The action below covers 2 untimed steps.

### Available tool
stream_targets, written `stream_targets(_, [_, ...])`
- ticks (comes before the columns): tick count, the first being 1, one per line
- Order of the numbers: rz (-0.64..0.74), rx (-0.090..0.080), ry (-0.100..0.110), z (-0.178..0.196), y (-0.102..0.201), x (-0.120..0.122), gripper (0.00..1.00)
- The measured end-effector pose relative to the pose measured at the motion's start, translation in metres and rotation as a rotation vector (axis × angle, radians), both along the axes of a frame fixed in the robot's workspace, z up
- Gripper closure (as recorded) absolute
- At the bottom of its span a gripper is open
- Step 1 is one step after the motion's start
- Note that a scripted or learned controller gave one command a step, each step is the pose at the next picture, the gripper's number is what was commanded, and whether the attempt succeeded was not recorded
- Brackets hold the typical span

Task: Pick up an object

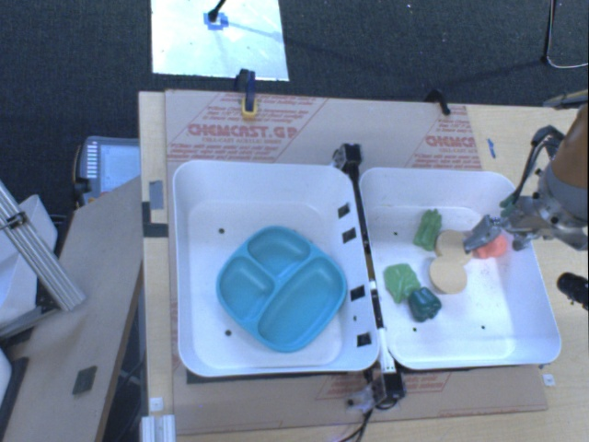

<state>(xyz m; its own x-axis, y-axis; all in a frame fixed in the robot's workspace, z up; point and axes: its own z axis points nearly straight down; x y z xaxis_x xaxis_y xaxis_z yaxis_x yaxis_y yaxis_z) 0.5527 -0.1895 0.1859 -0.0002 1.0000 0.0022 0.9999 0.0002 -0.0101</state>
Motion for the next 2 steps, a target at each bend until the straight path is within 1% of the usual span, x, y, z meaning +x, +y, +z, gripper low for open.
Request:
stream_targets(1, [0.003,-0.003,-0.011,0.006,0.0,0.003,0.0])
stream_targets(2, [0.003,-0.002,-0.009,-0.037,0.003,0.009,0.0])
